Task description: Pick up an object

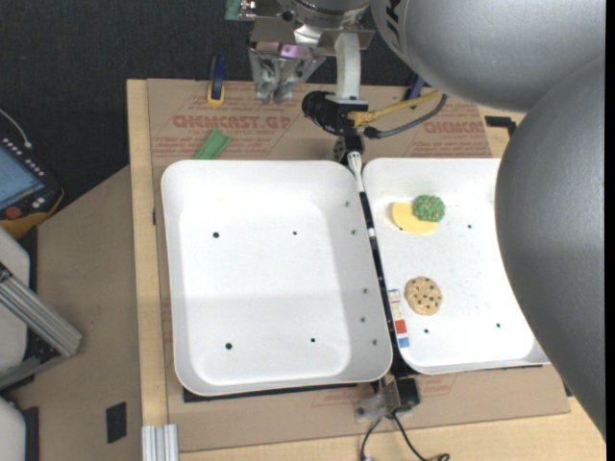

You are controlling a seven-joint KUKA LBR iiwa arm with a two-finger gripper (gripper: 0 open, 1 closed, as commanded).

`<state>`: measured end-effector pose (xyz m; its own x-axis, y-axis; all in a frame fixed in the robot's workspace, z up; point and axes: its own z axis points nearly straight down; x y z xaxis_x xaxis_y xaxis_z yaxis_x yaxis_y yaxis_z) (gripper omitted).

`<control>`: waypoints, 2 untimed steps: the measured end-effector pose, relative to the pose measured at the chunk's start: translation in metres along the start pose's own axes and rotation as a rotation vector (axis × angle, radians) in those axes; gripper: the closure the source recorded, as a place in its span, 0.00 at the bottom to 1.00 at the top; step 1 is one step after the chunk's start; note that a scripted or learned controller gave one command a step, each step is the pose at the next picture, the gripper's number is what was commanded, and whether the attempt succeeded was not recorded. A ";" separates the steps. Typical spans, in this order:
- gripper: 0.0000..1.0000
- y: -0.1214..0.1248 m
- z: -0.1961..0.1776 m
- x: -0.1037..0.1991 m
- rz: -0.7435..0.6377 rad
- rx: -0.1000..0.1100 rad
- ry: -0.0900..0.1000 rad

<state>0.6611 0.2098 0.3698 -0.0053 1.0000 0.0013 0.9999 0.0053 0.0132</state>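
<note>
The right bin (480, 257) holds a green broccoli-like piece (429, 207) resting against a flat yellow piece (410, 220). A round chocolate-chip cookie (423, 296) lies nearer the front of that bin. My gripper (277, 83) hangs high at the back, beyond the far edge of the left bin (192, 257), over the cardboard base. It is well away from all three objects. A small purplish patch shows near the top of the gripper; I cannot make out what it is.
A small green strip (211, 144) lies on the cardboard (288, 123) behind the left bin. A blue and yellow clamp (217, 84) sits at the board's back edge. The big grey arm (538, 113) covers the upper right and part of the right bin.
</note>
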 end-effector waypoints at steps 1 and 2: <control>1.00 0.000 -0.010 0.001 -0.002 -0.003 0.000; 1.00 0.001 -0.021 0.002 -0.003 -0.007 0.000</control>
<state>0.6615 0.2115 0.3908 -0.0085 1.0000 0.0011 0.9998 0.0085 0.0198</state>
